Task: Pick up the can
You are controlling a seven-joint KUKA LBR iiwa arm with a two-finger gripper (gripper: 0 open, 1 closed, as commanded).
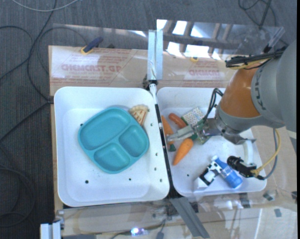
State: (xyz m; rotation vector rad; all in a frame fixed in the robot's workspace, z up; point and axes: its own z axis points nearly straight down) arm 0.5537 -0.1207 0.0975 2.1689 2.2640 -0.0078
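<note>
White right bin (249,193): I see the gripper (182,132) low at frame centre, over the carrots (183,150), jaws spread narrow, nothing between them. Blue-and-white can (224,174) lies on its side at lower right, well apart. Teal tray (114,139) in left bin (70,183).

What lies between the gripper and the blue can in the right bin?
In the camera view, bare white bin floor separates the gripper from the can; the carrot lies just beside that stretch.
</note>
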